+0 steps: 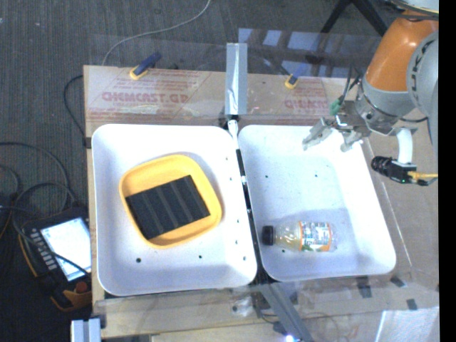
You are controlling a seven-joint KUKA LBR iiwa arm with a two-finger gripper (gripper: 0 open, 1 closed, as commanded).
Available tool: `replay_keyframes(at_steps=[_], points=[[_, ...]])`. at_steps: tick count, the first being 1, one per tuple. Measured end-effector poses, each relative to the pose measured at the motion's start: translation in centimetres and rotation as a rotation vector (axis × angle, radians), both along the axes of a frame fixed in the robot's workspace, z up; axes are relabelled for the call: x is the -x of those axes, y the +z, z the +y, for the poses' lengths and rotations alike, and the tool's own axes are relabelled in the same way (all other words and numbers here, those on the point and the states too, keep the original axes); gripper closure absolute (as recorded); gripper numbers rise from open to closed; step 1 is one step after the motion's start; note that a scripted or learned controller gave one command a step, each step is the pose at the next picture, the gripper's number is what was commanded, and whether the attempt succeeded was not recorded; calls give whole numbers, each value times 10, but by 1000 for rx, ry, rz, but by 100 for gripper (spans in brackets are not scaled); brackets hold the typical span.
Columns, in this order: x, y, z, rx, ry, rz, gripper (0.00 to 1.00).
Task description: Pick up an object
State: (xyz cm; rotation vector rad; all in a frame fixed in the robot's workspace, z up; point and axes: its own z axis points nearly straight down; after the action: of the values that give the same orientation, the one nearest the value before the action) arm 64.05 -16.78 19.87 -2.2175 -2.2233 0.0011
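We see the gripper (330,135) hanging over the far edge of the right bin (370,191), fingers spread wide and holding nothing. The bottle (301,236) lies on its side toward the near edge, well apart from it, cap pointing left.

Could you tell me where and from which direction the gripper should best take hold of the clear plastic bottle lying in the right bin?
I would grip the clear plastic bottle with the black cap across its labelled middle, coming straight down from above. It lies on its side on the right white bin floor, its cap pointing toward the left bin, so fingers closing across its width should span it. The two-finger gripper hangs open above the bin's far edge.
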Motion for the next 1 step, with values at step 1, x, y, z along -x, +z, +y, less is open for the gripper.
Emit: replay_keyframes(at_steps=[1], points=[[96, -35, 55, -1, 5, 2, 0]])
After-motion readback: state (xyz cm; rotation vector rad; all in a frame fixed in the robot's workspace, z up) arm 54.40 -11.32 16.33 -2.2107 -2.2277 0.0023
